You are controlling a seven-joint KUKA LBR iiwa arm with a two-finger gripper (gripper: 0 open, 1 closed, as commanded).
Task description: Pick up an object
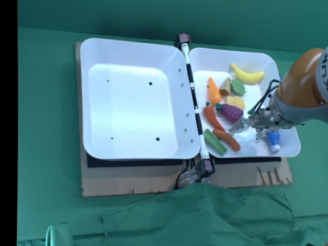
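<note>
Hovering low in the right bin (287, 70), the end effector (245, 125) sits beside the purple grapes (231, 113); its opening can't be told.

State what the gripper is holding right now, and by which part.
It cannot be told. The two-finger gripper sits low in the right white bin, beside the purple toy grape bunch and the orange toy sausage, with no object visibly between its fingers.

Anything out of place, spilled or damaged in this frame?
Nothing spilled: the toy foods, such as the banana and purple grapes, all lie inside the right bin. One oddity: the cardboard sheet under the bins has a notched, torn front edge near its right corner.
</note>
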